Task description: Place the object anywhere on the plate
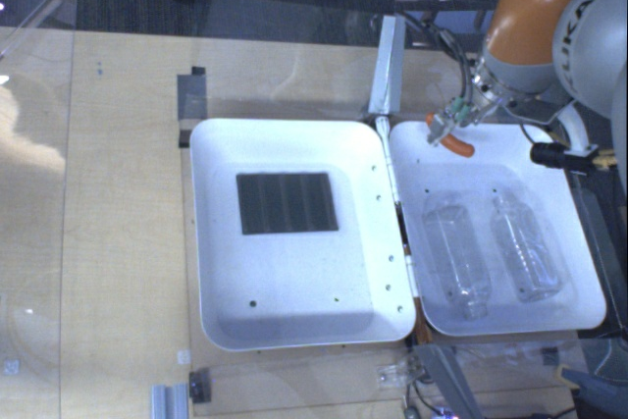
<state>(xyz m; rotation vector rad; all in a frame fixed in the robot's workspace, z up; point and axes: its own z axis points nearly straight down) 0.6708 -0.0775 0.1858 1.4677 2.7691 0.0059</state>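
A dark grey ribbed rectangular plate [287, 202] lies flat in the left bin [221, 309]. Two clear plastic bottles lie side by side in the right bin [579, 314]: one to the left [457, 253], one to the right [526, 245]. My gripper [449, 127] hangs over the far left corner of the right bin, well to the right of the plate. A small orange piece [458, 148] sits right under the gripper's tip. Whether the gripper holds it, I cannot make out.
The arm's orange band and grey wrist [549, 5] lean in from the upper right. A grey metal post [385, 64] stands behind the gap between the bins. Black cables [564, 155] run along the right bin's far right rim.
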